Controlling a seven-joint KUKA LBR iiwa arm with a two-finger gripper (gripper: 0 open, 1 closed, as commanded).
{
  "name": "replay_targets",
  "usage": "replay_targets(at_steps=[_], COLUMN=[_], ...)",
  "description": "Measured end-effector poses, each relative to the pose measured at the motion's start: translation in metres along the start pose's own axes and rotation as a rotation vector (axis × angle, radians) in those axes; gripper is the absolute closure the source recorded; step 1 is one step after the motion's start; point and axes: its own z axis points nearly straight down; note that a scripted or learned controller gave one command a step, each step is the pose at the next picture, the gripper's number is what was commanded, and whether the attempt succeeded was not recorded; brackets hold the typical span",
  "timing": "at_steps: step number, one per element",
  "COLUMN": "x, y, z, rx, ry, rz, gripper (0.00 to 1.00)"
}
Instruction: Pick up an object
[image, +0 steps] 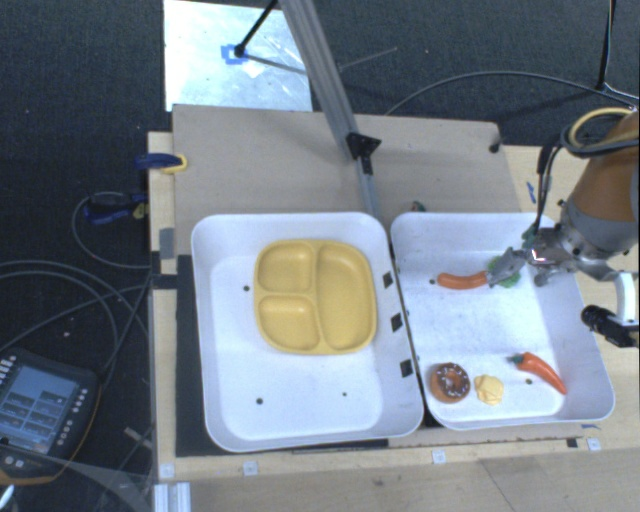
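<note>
2 white bins are seen side by side on the worktop (250, 160). In the left bin (225, 400) a yellow plate (315, 296) with 3 compartments lies flat, toward the bin's far half.

In the right bin (480, 330), 4 small things are seen. An orange carrot (462, 282) with a green top lies in the far half, its green end pointing right. A chocolate donut (450, 382) rests near the front-left corner, with a pale yellow piece (489, 389) just beside it on the right. A 2nd carrot (541, 370), orange-red with a green stub, lies tilted near the front-right wall, apart from the yellow piece.

The arm (605, 190) is seen reaching in from the right, above the right bin's far-right corner. The tool (530, 262) is placed low at the green end of the 1st carrot, close to or touching the leaves. Whether the tool is apart or together cannot be told, and no thing is clearly seen between its parts.

A grey pole (330, 80) crosses the worktop's far part at a slant.
</note>
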Motion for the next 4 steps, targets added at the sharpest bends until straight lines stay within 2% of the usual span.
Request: replay_targets(at_steps=[1,2,4], x=[0.0,0.0,0.004], y=[0.0,0.002,0.001], z=[0.047,0.033,-0.058], rx=[0.001,-0.007,-0.009], ry=[0.0,-0.001,-0.001], rz=[0.001,0.001,-0.004], gripper=[0.0,1.0,1.0])
